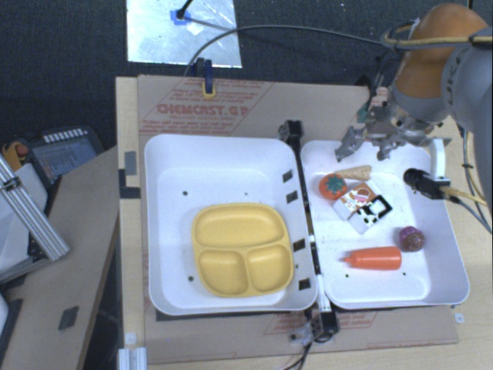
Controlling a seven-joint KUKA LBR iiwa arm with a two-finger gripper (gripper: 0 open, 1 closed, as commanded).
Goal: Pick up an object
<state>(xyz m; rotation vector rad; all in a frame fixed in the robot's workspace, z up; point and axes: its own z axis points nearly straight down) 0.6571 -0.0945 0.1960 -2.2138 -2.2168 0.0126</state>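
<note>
Arm: grey with an orange band, reaching in from the right over the far end of the right bin [435, 280].
Gripper [360, 154]: above the right bin's far left corner. The two fingers are spread apart with nothing between them, and they are clear of all objects.
Tan wedge [354, 173]: nearest object to the gripper, lying just below the fingertips as seen and apart from them. It touches the round piece beside it.
Round orange-red piece [332, 186]: has a green top and lies at the left side of the right bin, near the divider.
White box [362, 206]: red and black print, tilted, just beside the round piece toward the bin's middle.
Purple ball [410, 239]: right side of the right bin, by itself.
Orange carrot-shaped piece [374, 259]: lying flat in the near half of the right bin, long axis left to right, near the ball but not touching it.
Left bin [173, 176]: holds a yellow divided tray [243, 249], which lies flat toward the near side.
Under the bins: a cardboard sheet [231, 102] with red print on the bench [85, 245].
Far edge: a blue and yellow clamp [206, 79] sits on the cardboard, with a foil sheet [183, 21] beyond it.
</note>
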